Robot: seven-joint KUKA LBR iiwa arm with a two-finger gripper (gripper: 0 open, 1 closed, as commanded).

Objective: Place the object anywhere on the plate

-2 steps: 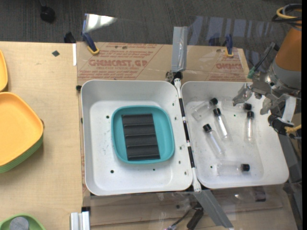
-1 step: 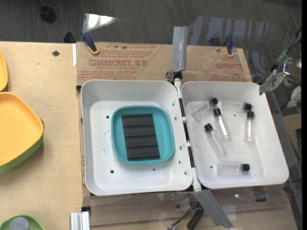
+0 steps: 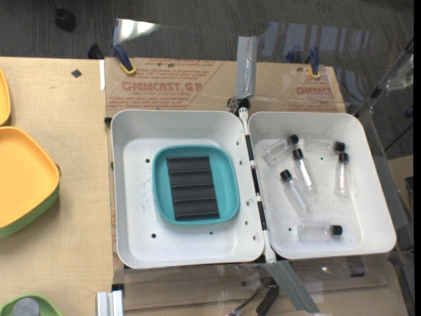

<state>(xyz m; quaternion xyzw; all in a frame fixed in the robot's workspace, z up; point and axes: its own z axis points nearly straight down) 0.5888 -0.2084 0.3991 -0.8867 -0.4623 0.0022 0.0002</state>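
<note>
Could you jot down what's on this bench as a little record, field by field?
left bin: shallow white bin holding a teal square plate
on plate: black ribbed rectangular block
right bin: shallow white bin with about five clear plastic vials with black caps, scattered lying down
bench left: stacked yellow plates

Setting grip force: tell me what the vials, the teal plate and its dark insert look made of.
Vials: clear glass or plastic, see-through, with black caps. Teal plate: probably plastic, smooth with a soft sheen. Dark insert: matte black, ribbed, maybe rubber or foam; unclear.
</note>
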